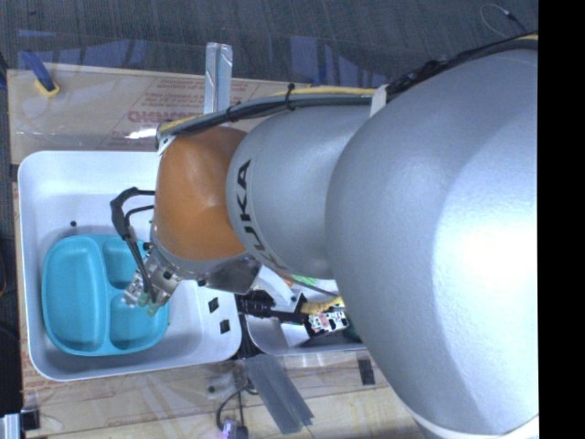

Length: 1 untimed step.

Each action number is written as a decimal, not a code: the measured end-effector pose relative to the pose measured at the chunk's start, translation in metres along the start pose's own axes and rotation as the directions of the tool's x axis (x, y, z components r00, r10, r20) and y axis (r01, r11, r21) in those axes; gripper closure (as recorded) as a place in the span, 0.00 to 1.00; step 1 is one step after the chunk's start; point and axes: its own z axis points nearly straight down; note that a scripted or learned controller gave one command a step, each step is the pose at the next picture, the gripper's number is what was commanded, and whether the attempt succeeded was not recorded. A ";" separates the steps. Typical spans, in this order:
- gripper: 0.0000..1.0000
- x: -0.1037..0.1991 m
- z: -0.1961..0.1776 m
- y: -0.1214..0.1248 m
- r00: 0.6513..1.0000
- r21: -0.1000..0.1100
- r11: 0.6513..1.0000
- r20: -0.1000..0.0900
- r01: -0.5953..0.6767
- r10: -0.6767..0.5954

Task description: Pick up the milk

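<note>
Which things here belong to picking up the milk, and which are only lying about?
For the job:
- gripper, low over the tray's edge
- grey arm, reaching in from the right

Lying about:
- blue divided tray, inside the left white bin
- right white bin, mostly hidden under the arm

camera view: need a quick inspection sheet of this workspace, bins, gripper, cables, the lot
surface: left white bin in open view; right white bin mostly covered by the arm
job's things: nothing seen
clutter: turquoise divided tray lying in the left bin; small mixed-colour thing at the right bin's edge, too small to identify
grippers: gripper over the tray's right side
cables: black cable loop by the wrist; cable bundle along the arm
surroundings: printed brown sheet behind the bins; dark floor
</note>
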 end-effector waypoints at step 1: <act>1.00 -0.028 0.046 -0.035 0.956 0.001 0.956 -0.002 0.295 -0.295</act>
